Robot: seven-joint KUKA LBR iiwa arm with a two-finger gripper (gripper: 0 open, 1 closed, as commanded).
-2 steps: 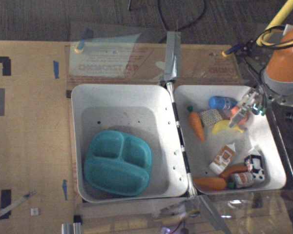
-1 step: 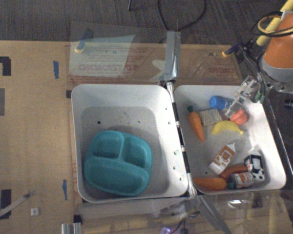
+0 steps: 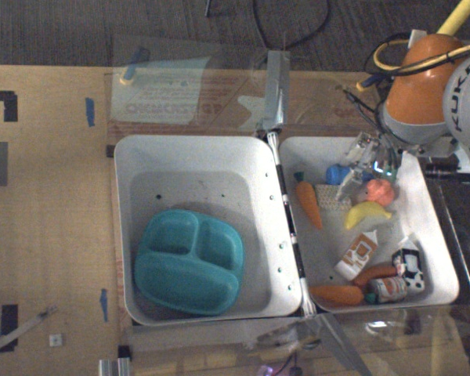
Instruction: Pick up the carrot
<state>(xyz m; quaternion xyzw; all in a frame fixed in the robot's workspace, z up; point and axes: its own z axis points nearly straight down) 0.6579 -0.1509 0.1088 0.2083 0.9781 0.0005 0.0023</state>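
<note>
- Bench: tan board surface carrying 2 shallow white plastic bins side by side, with strips of blue tape and black markings on its left part.
- Left bin: holds 1 teal plastic divided plate with 3 compartments, lying toward the bin's near-left corner.
- Right bin: holds the mixed toy items listed below.
- Carrot, orange, tapered, plastic: lies flat near the right bin's left wall, in the far half, thick end toward the far-left corner, tip pointing toward the near edge. Nothing rests on top of it.
- Small blue block: just beside the carrot, between it and the tool.
- Pink rounded toy and yellow plastic banana: touching or nearly so, mid-bin, directly under the tool's near side.
- White and orange carton: tilted, near the bin's centre.
- Orange oblong toy: along the near edge, close to the near-left corner.
- Reddish sausage-like toy, small can, black and white carton: clustered at the near-right corner.
- Grey arm with orange band: enters over the right bin's far-right corner.
- Two-finger gripper: low over the far part of the right bin, above the blue block and pink toy; whether it is released or clenched cannot be told.
- Carrot relative to gripper: apart, toward the bin's left wall, with the blue block between.
</note>
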